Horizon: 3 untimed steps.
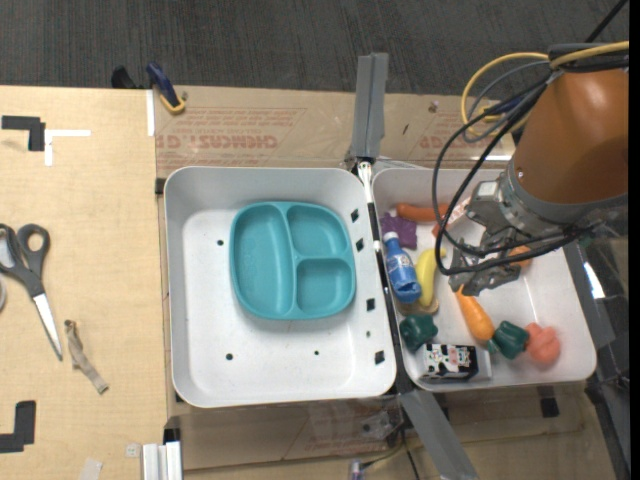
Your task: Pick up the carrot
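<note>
Over the right bin (575, 298), the gripper (487, 268) hovered, its fingers' state impossible to tell, just above the carrot (476, 316) lying near the bin's middle beside a banana (427, 274).

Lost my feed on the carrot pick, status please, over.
Gripper low over right bin, just above carrot. Carrot lying on bin floor, not held. Green pepper and banana close beside it.

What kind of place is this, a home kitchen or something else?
Probably a robot lab workbench, not a kitchen: two white bins sit on cardboard, toy food such as a carrot fills one, and scissors and tape marks lie beside them.
</note>
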{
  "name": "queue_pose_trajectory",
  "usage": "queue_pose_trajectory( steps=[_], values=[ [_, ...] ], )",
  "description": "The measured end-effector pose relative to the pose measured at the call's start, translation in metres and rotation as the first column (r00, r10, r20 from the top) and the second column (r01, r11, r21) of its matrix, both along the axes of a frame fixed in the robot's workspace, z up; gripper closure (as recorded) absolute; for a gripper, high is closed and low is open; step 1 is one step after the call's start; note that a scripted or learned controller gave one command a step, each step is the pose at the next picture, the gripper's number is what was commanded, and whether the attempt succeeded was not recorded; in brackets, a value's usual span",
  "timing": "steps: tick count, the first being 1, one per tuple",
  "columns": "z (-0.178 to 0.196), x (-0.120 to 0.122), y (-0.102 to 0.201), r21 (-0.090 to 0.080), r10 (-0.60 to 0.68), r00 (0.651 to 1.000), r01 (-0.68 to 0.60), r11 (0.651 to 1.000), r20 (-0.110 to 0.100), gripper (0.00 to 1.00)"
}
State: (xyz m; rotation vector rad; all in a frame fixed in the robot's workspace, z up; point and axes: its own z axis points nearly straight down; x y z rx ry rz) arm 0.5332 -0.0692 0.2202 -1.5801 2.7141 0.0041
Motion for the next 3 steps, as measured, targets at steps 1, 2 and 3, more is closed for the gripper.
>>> queue_pose_trajectory(
  steps=[1,2,3],
  values=[
    [-0.015,-0.055,0.015,-0.001,0.244,0.97,-0.244,0.97,0.0,1.0],
    [0.025,-0.031,0.029,0.0,0.555,0.832,-0.555,0.832,0.004,1.0],
    [-0.041,-0.05,-0.032,0.001,0.782,0.623,-0.782,0.623,0.002,1.0]
  ],
)
